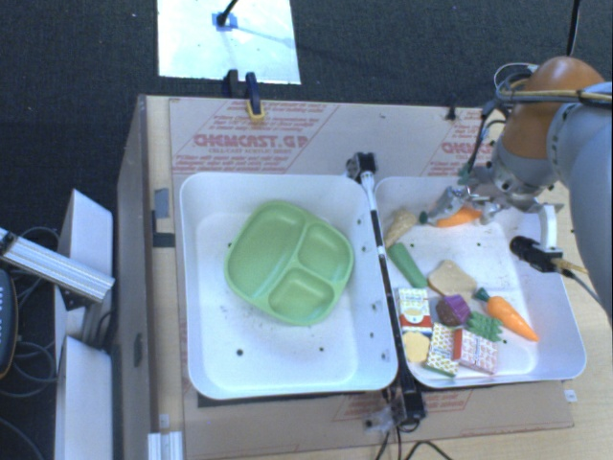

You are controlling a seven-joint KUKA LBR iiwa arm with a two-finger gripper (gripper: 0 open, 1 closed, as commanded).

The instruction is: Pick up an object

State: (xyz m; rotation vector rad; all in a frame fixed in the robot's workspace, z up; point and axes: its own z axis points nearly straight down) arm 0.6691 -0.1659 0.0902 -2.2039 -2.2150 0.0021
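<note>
1. Nearest the camera, along the near wall of the right bin (565, 357), sit small printed cards or packets (462, 349); print too small to read. A yellow round piece (416, 345) lies just beside them, toward the bin divider.
2. Purple item (454, 309) and a dark green bumpy item (484, 326) touch the packets; what either one is cannot be made out.
3. Whole carrot (508, 317) with green top lies well on the camera side of the gripper, near the right bin's outer wall.
4. Tan slice (451, 278) and green stick-shaped piece (406, 264) lie between the packets and the gripper.
5. Gripper (458, 206) is low over the far part of the right bin. An orange object (458, 218), likely a second carrot, lies right at the fingertips, partly covered by the wrist hardware. Whether it sits between the fingers or just beneath them: cannot tell. Jaw state: cannot tell, since cables and metal parts blur together.
6. Pale yellow item (399, 226) lies just beside the gripper, on the divider side.
7. Arm (565, 132) is cut off at the right edge of the view.
8. Left bin (206, 257), well apart from the gripper, holds a green compartment tray (289, 262), slightly rotated.
</note>
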